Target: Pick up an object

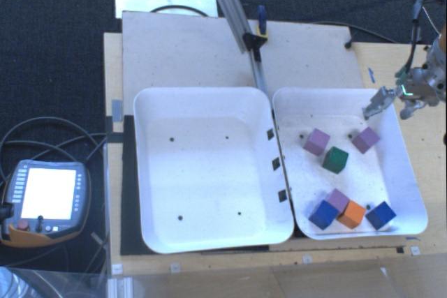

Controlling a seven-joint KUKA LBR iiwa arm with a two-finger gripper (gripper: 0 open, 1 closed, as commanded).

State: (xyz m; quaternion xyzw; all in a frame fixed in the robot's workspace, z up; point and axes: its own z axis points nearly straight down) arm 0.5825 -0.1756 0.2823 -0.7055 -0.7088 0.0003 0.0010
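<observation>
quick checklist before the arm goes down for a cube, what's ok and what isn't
1. Cubes present in the right bin: ok, seven there.
2. Gripper above that bin: ok, over its upper right corner.
3. Nothing held already: cannot tell, the fingers are too small to read.
4. An isolated target: ok, the purple cube nearest the gripper stands apart from the rest.
5. Green cube free: not ok, it touches or nearly touches another purple cube.
6. Bottom cluster graspable: not ok, the orange cube sits packed against its neighbours.
</observation>
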